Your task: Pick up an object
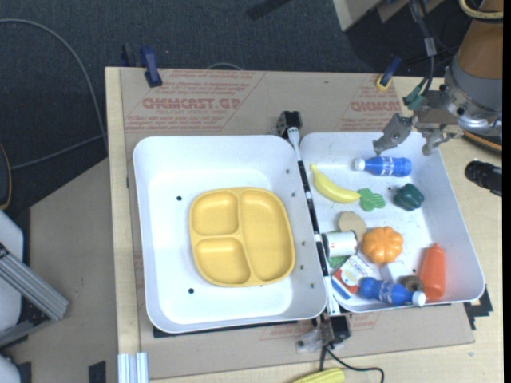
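Fingers [417,136] are seen spread apart and gripping nothing above the right bin's [463,238] far edge, with the blue bottle [384,165] lying just below-left of them, its long axis running left-right.

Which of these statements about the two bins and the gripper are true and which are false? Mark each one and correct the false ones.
1. The yellow divided tray lies in the left bin. True.
2. The gripper holds the banana. False: its open fingers hold nothing, above the blue bottle.
3. The orange pumpkin is in the right bin. True.
4. The tray holds food. False: nothing lies in its compartments.
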`<state>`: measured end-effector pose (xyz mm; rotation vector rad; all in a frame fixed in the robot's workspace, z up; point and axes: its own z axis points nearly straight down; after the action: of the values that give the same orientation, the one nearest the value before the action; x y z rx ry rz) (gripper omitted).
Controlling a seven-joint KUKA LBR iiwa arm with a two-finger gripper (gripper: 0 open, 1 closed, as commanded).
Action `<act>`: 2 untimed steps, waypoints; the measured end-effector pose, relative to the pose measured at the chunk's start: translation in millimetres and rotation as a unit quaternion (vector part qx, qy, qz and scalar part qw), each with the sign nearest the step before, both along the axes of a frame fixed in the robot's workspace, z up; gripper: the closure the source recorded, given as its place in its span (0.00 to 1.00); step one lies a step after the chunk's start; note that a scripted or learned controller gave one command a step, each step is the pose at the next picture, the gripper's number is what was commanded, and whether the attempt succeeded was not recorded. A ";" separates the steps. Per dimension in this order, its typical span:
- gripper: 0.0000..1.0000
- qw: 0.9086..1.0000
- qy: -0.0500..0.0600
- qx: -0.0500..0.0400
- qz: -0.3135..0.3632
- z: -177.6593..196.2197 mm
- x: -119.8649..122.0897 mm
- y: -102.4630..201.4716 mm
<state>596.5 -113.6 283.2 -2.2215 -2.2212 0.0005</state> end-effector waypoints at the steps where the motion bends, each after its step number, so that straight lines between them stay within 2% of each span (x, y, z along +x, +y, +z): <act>1: 0.00 1.000 0.002 0.001 0.000 -135.4 17.6 -11.4; 2: 0.00 1.000 -0.005 0.000 0.000 -192.4 4.9 -24.0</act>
<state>601.4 -137.6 90.8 -2.2264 -2.2254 -0.0108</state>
